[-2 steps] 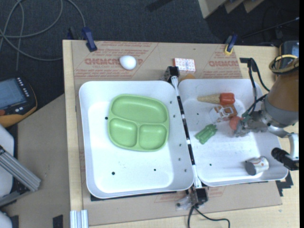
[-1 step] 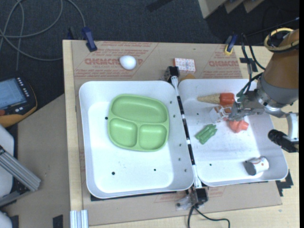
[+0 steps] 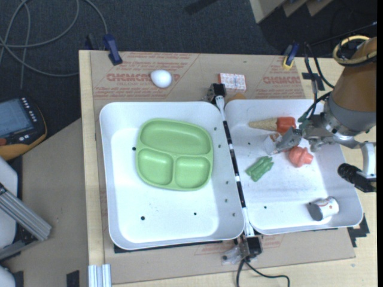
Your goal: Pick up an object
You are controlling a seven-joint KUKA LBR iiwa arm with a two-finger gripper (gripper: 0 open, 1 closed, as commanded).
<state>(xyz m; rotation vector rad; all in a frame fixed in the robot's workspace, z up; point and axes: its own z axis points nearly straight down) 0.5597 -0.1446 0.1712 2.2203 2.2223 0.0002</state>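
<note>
The right bin (image 3: 335, 223) holds several small objects. A tan cone (image 3: 262, 124) lies near its far edge with an orange-red piece (image 3: 286, 123) at its right end. A red object (image 3: 300, 156) sits mid-bin and a green object (image 3: 259, 168) lies to its left. A small grey and white cylinder (image 3: 324, 208) rests near the front right corner. My gripper (image 3: 287, 140) hangs low over the bin, between the orange-red piece and the red object, just right of the cone. Nothing shows held in it.
The left bin (image 3: 119, 220) holds a green divided plate (image 3: 175, 154). On the bench behind the bins lie a white egg (image 3: 160, 78) and a pink packet (image 3: 232, 81). Blue clamps (image 3: 111, 48) grip the bench's far edge. A black part (image 3: 358, 177) of the arm overhangs the right rim.
</note>
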